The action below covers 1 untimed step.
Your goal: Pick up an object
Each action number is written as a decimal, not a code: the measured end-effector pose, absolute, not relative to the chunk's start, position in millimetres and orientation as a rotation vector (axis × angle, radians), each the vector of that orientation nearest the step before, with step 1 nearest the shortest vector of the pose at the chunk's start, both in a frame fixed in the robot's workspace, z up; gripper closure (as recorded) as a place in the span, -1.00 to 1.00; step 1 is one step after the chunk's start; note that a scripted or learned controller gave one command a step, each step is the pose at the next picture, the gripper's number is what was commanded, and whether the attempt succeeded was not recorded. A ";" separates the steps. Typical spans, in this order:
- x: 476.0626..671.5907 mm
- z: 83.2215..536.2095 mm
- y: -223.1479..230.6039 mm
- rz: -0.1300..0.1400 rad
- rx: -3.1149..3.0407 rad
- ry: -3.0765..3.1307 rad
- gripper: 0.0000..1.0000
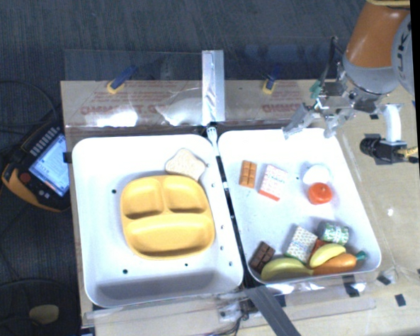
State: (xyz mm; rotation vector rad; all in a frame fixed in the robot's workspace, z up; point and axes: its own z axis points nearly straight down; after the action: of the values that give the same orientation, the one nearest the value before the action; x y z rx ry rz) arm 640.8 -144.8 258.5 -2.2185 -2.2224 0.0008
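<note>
Progress was nil as far as the view showed: every object lay in the bins, none lifted. Gripper [319, 120] hung over the far rim of the right bin [353, 190], fingers spread apart with nothing between them. Nearest candidates were the red-and-white piece [318, 183], just below the gripper, and the pink card [272, 182] beside the orange wafer [248, 173]. Fruit pile [308, 261] lay well apart at the near edge. Descent and grasp remained to do.
</note>
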 end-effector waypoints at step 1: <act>668.0 140.0 -123.2 0.003 -2.085 -2.348 -1.00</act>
State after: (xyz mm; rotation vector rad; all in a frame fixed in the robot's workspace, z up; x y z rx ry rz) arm 668.0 -123.2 140.0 -2.0847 -2.3479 0.0034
